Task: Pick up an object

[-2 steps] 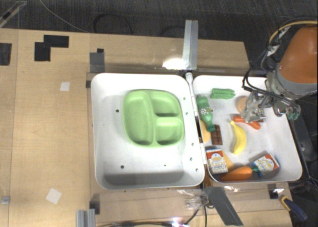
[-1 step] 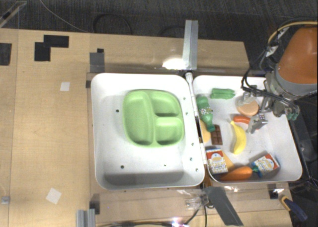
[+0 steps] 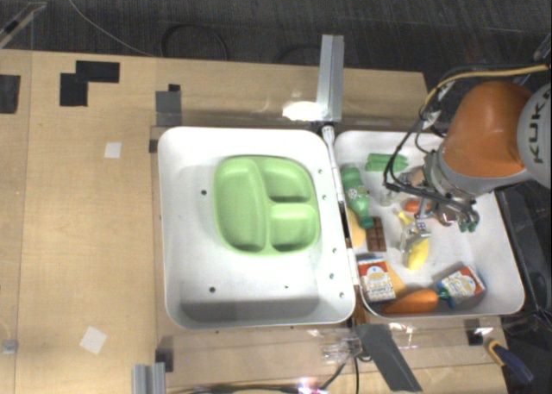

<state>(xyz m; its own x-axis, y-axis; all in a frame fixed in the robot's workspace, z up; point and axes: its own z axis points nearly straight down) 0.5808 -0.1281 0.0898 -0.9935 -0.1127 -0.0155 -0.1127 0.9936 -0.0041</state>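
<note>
Bins: two white, side by side on the bench [image 3: 78, 237] — left bin [image 3: 185, 297] at 9 o'clock, right bin [image 3: 500, 289] at 3 o'clock.
Tray: green, three compartments [image 3: 263, 203], lying flat in the middle of the left bin.
Arm: grey with orange band [image 3: 487, 129], reaching in from 3 o'clock, hanging over the upper part of the right bin.
Gripper: [image 3: 420, 222] pointing down over the right bin's centre; fingers too small and cluttered to read — cannot tell how far open, or whether anything is held.
Banana: yellow [image 3: 417, 252], just below the gripper at its 6 o'clock, near the bin's centre; contact with the fingers unclear.
Bottle: green [image 3: 354, 191], along the left wall of the right bin, at 9 o'clock from the gripper.
Green block: [image 3: 379, 162] at 12 o'clock in the right bin, near the top wall.
Chocolate: brown bar [image 3: 376, 234], just below the bottle.
Carton: red and white [image 3: 376, 278], at 7 o'clock in the right bin.
Carrot: orange [image 3: 410, 302], along the bottom wall, just beside the carton.
Box: small, blue and red [image 3: 459, 285], at 5 o'clock, right of the carrot.
</note>
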